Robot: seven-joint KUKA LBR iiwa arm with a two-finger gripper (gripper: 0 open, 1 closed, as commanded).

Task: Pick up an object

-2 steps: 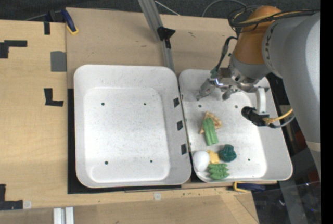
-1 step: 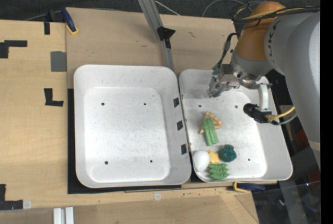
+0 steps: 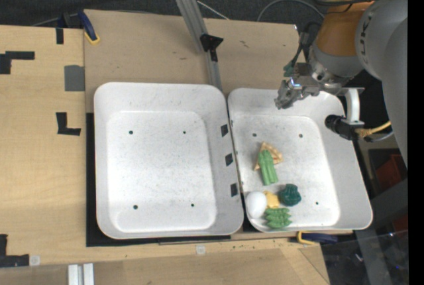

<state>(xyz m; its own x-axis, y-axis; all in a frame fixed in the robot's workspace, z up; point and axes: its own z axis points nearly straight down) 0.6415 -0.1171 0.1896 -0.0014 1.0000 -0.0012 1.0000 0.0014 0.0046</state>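
Several small toys lie in the right bin. A green corn-like piece rests on a tan piece near the bin's middle. At the front edge sit a white ball, a yellow bit, a dark teal lump and a green ridged piece. My gripper hangs above the bin's back rim, well behind the toys, with nothing visible between its fingers.
The left bin sits beside the right one, joined by black clips. A grey metal pole slants down to the bins' back edge. Cables and a black fitting hang at the right bin's far right.
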